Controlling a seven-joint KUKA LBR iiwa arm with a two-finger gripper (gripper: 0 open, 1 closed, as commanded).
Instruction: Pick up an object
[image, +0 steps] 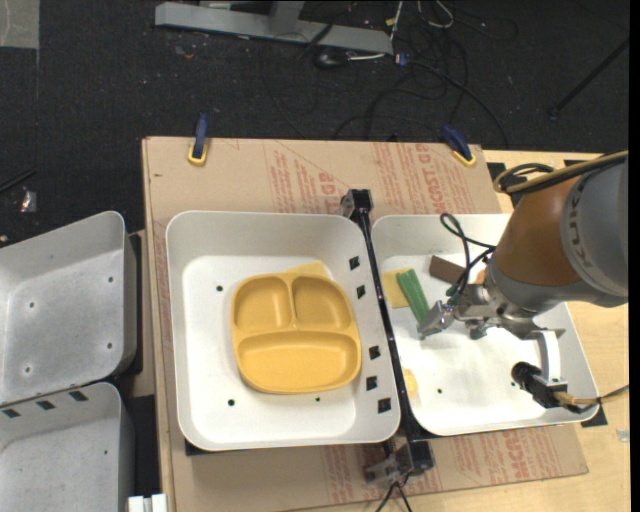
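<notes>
Gripper (432, 325) low in right bin (480, 400), just beside green block (411, 288) — grip state: cannot tell. Advise centring over the block, descending straight, closing squarely — brown block (446, 266) lies near.

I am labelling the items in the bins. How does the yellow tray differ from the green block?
The yellow tray is much larger than the green block. The tray is a rounded dish with three compartments; the block is a plain narrow bar. The tray lies in the left bin, the block in the right bin, close to the gripper. Both lie flat on a bin floor.
</notes>
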